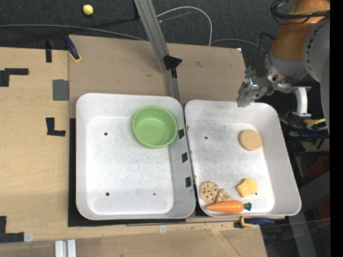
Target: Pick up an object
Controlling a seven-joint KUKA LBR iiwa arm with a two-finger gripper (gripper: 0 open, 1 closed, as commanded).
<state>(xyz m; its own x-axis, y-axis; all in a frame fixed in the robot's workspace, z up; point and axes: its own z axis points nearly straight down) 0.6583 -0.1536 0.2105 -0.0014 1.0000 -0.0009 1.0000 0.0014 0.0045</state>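
The worktop (123,63) carried two white bins side by side, and the arm (300,31) reached in from the right, its tool (247,96) poised over the far rim of the right bin (214,116). Whether the tool stood wide or narrow could not be told from this angle; nothing was seen held in it.

The left bin (91,143) held one green bowl (155,126), upright near its far right corner. In the right bin a tan disc (250,140) lay flat and alone, nearest the tool. Along the near wall sat an orange carrot (228,207) lying lengthwise, a brown cookie (208,189) just beside it, and a small yellow wedge (247,187) a little apart.

The step in hand appeared to be the approach, with no object yet chosen or touched. The disc looked the surest pick: it had open floor all round, so the tool could come straight down over its middle and close across its width. It looked low and smooth-edged, so a shallow grip might slip; the tool would need to reach close to the floor before closing. The cluster by the near wall seemed harder, being crowded against the rim.
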